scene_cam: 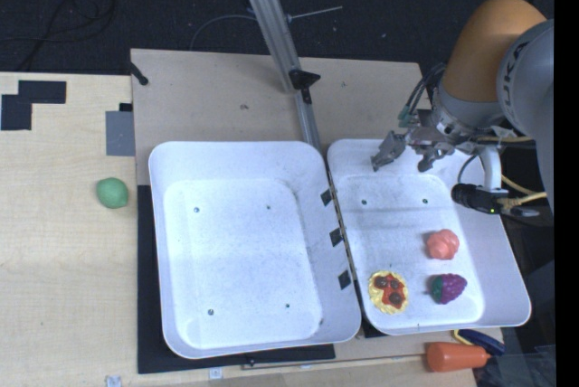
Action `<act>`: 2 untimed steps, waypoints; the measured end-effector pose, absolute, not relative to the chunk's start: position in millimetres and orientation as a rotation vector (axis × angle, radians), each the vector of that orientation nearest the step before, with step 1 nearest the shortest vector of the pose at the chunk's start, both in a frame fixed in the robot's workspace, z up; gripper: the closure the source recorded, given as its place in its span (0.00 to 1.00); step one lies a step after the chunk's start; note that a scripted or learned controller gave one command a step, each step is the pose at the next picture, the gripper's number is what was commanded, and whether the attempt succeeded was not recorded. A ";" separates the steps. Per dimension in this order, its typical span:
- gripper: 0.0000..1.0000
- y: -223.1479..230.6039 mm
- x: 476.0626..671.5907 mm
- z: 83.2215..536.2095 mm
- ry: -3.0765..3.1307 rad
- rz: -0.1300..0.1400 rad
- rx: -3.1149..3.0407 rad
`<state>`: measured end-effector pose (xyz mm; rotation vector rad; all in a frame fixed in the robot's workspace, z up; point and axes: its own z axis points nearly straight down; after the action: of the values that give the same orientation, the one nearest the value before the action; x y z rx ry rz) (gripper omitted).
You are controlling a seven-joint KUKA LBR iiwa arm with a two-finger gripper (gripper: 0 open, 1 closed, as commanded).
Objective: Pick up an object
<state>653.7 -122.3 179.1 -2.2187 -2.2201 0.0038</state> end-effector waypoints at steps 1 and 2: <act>0.00 -122.6 648.2 116.7 -2.219 0.005 -2.217; 0.00 -121.8 647.7 89.8 -2.221 0.003 -2.219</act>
<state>647.7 -121.8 89.8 -2.2190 -2.2212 0.0025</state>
